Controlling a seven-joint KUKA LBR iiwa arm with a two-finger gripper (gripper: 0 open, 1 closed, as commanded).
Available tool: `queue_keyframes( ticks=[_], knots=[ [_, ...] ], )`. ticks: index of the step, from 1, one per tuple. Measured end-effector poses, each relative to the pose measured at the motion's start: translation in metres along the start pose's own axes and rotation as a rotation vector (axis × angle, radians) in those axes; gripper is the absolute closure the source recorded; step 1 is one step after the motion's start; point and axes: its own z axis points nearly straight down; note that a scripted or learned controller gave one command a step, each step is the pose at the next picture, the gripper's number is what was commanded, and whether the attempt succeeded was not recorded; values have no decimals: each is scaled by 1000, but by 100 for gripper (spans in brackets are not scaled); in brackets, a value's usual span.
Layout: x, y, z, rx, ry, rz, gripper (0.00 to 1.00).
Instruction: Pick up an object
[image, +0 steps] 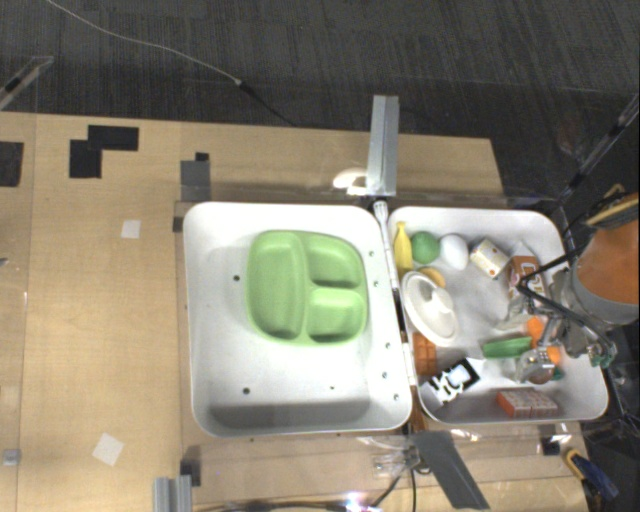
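Under me the bench looks like pale wood, matt, with a faint grain. Both bins, the left bin and the right bin, look like smooth white plastic with a soft sheen. The green tray in the left one is smooth plastic, slightly glossy. The white bowl in the right one shines like glazed ware or hard plastic. The upright post at the far side is brushed grey metal. My orange band looks smooth and dull.

Grey KUKA arm with orange wrist band entering from the right, wrist lowered; its two-finger gripper points downward, finger spacing indistinct.
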Motion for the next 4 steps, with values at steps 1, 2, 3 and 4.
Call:
queue_keyframes(
  ticks=[1,2,3,4],
  knots=[
    [-7,1,-14,5,-20,-7,100],
    [-21,34,-97,-3,4,104,100],
    [-20,33,-96,-3,7,105,0],
    [-3,7,-7,0,1,109,0]
  ],
)
